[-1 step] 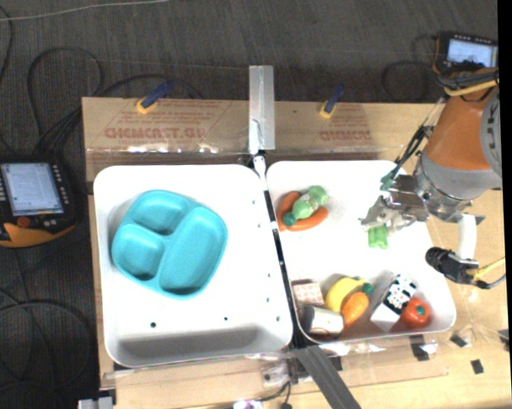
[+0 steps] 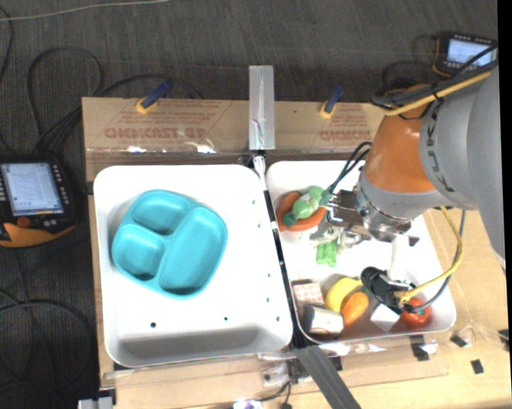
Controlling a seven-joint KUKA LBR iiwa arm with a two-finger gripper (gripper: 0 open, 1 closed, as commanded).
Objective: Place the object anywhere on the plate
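Observation:
A turquoise plate (image 2: 169, 242) with three compartments lies in the left bin (image 2: 135, 342). The right bin (image 2: 440, 319) holds several toy foods: an orange carrot with a green top (image 2: 300, 209) at its far left, a small green piece (image 2: 326, 255) below that, and a yellow and orange pair (image 2: 348, 298) near the front. My gripper (image 2: 339, 228) hangs low over the right bin, between the carrot and the green piece. I see nothing clearly held in it.
A brown and white block (image 2: 313, 311) lies at the right bin's front left and a red tomato (image 2: 416, 313) at its front right. A black cable end (image 2: 378, 284) hangs over the front items. The wall between the bins (image 2: 275, 257) runs just left of the carrot.

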